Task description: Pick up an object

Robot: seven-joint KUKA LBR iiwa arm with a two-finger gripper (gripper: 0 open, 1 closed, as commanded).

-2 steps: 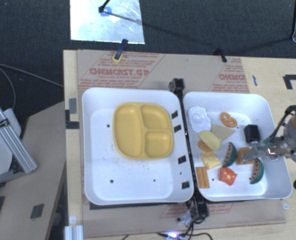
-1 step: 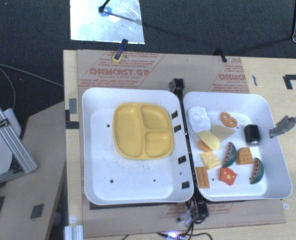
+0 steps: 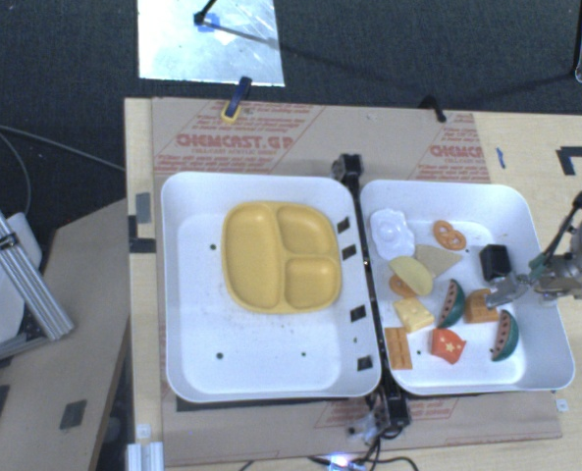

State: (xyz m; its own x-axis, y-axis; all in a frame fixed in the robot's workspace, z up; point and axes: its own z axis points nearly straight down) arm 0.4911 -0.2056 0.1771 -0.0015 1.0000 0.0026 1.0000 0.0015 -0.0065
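While the arm reaches in from the right edge of the tabletop [image 3: 300,126], its tool [image 3: 506,287] hangs low over the right-hand bin [image 3: 526,209], its tip among the toy food, and from where I stand I cannot tell how it is set or whether it has hold of anything; nothing looks lifted clear of the bin floor. The pieces closest to it are a small black block [image 3: 495,260] just above the tip, a brown bread-like piece [image 3: 479,308] just below and slightly left of it, and a watermelon slice [image 3: 506,335] a bit lower, its long curve running roughly up and down the bin. A second watermelon slice [image 3: 451,302] lies a little further left, beside a yellow cheese wedge [image 3: 414,314] and a red piece with a star [image 3: 448,345]. So the likeliest target, I'd judge, sits just under or just left of the tip, and the coming move would turn on a short drop rather than any reach. The left bin [image 3: 187,361] carries a yellow divided plate [image 3: 281,256], well apart from the arm.
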